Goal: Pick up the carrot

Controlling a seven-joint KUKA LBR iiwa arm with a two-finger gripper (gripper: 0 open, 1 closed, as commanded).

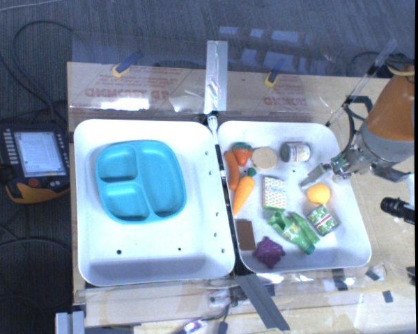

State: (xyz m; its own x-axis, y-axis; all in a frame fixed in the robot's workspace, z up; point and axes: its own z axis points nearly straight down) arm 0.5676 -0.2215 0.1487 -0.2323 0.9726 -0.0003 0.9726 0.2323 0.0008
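The carrot [242,192] is orange and tapered with a green top. It lies at the left side of the right bin [348,252], point toward the front, close to the wall between the bins. A longer orange-red piece [231,168] lies just beside it on the left. My gripper [316,177] hangs over the right part of the same bin, just above an orange fruit [318,194] and well right of the carrot. Nothing shows in its grasp. The arm's orange band [397,110] is at the far right.
Around the carrot lie a red-and-green fruit [242,152], a tan disc [265,158], a silver can [295,152], a white-green packet [274,192], green packets [292,228], a brown block [245,234] and a purple item [268,251]. The left bin [90,256] holds a blue divided plate [139,179].
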